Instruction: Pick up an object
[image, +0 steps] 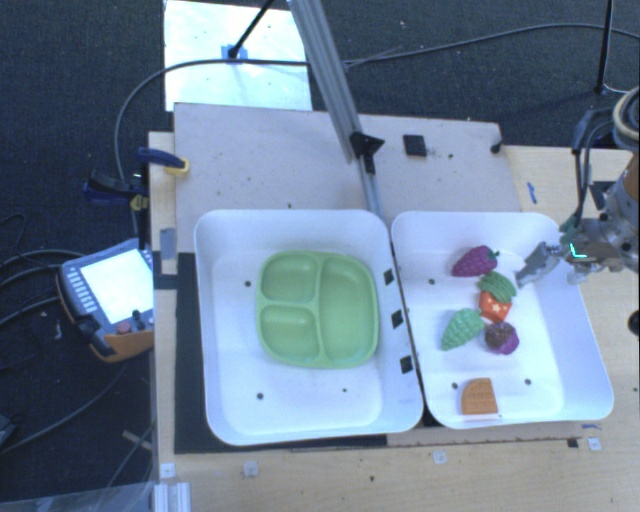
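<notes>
White plastic frames the whole job: two shallow bins sit side by side on our bench, and the right bin (575, 335) holds the toy food we could pick from. Our gripper (532, 266) hangs at that bin's upper right, low over the floor, pointing left toward the pile. We cannot tell from this slanted view how its fingers stand, and nothing shows between them.

Nearest to us is the strawberry (496, 296), red with a green cap, lying just left and slightly below the tip. The purple grape bunch (474, 261) lies a little farther left, its long axis tilted up to the right. Below sit the green grape bunch (462, 328), slanting the same way, and a dark purple piece (502, 338) touching the strawberry's lower end. An orange slab (479, 396) lies apart near the front wall.

We judge the strawberry the shortest reach, though its neighbours crowd it.

The left bin (225, 330) carries a green divided plate (319, 308). Pale board (270, 160) covers the bench behind, a grey pole (335, 80) crosses it, and a handheld pendant (110, 295) rests on dark carpet at the left.
</notes>
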